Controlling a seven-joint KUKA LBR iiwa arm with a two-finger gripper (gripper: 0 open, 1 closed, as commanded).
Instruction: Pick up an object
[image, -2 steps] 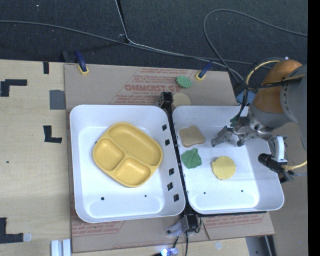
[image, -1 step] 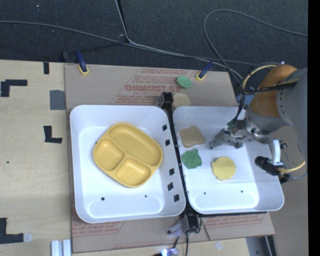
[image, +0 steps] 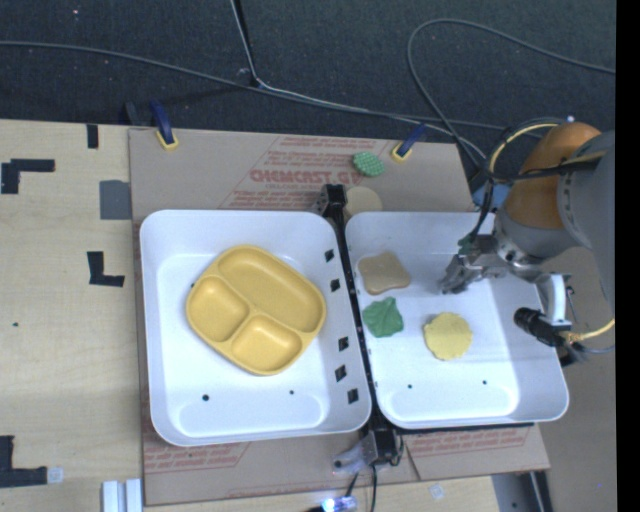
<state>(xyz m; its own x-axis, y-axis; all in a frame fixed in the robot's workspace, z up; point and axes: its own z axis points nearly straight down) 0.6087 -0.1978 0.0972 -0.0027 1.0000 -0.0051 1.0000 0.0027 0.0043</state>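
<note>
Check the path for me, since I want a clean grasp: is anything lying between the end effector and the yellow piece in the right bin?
Nothing visible does. The end effector is over the right bin, and the yellow piece lies just below-left of it, with bare bin floor between. The green piece and tan piece lie off to the left.

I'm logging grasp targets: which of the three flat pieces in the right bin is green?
The green piece, lying nearest the bins' divider; the others are tan and yellow.

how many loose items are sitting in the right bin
3: a tan piece by the divider, a green piece just below it, and a yellow piece mid-bin, under the claw.
</note>
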